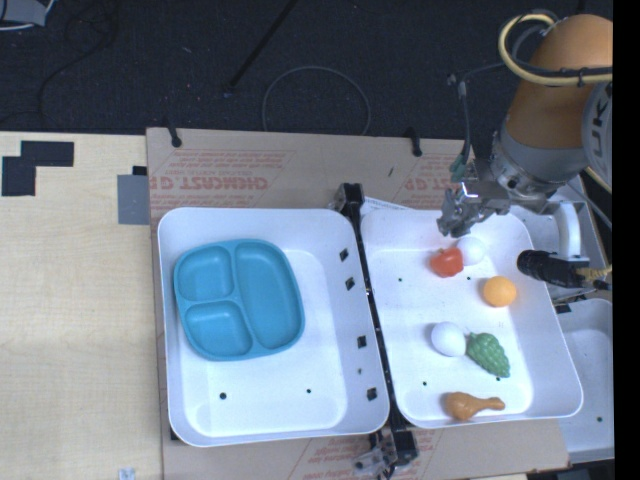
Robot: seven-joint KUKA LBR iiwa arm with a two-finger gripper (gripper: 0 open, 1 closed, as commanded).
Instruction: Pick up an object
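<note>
Wrist band: rounded glossy orange arm segment (566,78)
Cable: yellow looped hose (520,40)
Flange: grey metal collar (535,163)
Tool: small grey metal two-finger gripper (458,218)

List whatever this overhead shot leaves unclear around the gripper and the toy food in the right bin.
- Gripper, camera view: too small and dark against the wrist to tell open from shut.
- White item beside the red tomato-like toy: blends into the right bin, so its shape is unclear.
- Arm: cut off by the right edge.
- Green toy: too small to identify; maybe grapes.
</note>
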